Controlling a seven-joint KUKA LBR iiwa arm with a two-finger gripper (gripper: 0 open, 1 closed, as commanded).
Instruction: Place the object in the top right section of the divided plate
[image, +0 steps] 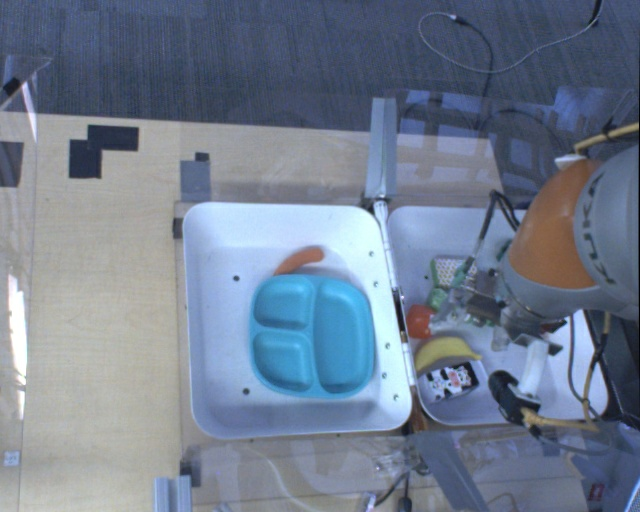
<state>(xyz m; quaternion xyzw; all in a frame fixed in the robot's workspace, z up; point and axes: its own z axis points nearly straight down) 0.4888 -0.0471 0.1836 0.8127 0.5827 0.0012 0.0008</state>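
Note:
A blue divided plate (312, 335) lies in the left white bin (215, 300), with two small sections on its left and one long section on its right. An orange carrot-shaped piece (299, 260) rests just behind the plate on the bin floor. In the right bin (425, 225), my gripper (458, 305) hangs low over a cluster of items: a green and white packet (446, 272), a red round piece (419, 321) and a yellow banana (446, 351). The wrist hides what lies directly under the gripper.
A black and white patterned box (449, 382) sits at the front of the right bin beside the banana. A metal divider (392, 290) separates the two bins. The grey arm with its orange band (555, 240) covers the right bin's right half. Cables trail at the front right.

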